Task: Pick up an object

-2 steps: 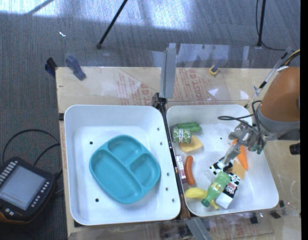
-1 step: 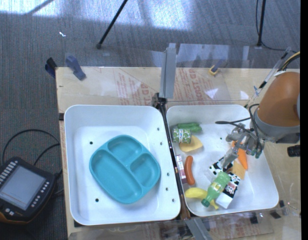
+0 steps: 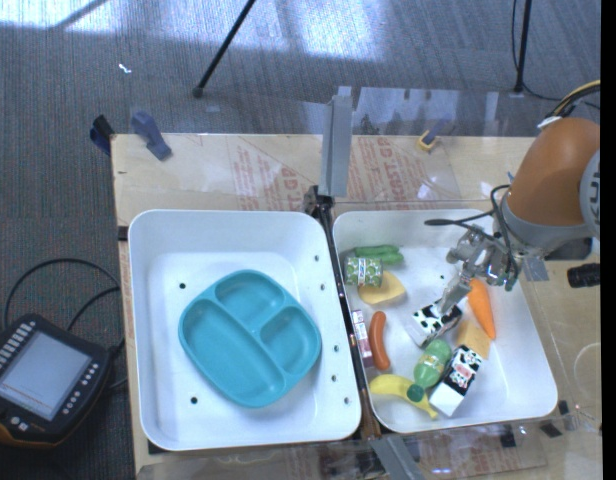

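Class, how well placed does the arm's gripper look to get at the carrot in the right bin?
Probably well placed. The gripper hangs just above and left of the carrot, whose upper side lies uncovered by the right bin's far side; a cow-patterned carton sits close beside it.

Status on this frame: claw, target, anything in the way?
Claw low in right bin, fingers unclear. Tip at cow-print carton, carrot alongside; nothing seen held. Crowded: green bottle, second carton, sausage close.
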You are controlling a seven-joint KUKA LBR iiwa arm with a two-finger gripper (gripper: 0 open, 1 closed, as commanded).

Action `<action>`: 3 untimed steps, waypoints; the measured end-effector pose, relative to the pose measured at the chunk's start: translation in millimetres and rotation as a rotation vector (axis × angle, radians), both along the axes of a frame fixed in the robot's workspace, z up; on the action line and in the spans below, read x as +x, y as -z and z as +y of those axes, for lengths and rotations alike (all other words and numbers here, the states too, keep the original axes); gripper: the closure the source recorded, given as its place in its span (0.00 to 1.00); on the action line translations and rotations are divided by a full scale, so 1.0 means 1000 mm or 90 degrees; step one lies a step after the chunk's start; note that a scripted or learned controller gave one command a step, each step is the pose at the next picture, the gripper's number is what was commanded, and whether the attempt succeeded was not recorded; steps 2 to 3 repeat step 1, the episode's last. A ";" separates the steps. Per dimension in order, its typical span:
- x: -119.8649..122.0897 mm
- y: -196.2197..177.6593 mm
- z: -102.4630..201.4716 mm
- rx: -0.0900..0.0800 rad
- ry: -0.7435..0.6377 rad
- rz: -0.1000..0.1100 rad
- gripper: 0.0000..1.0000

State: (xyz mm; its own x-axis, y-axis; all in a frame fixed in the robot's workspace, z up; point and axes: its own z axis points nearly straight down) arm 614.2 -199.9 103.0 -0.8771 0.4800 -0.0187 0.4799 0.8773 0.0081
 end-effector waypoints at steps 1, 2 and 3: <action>0.002 -0.010 0.002 0.003 0.001 -0.002 1.00; 0.002 -0.010 0.002 0.003 0.001 -0.002 1.00; 0.002 -0.010 0.002 0.003 0.001 -0.002 1.00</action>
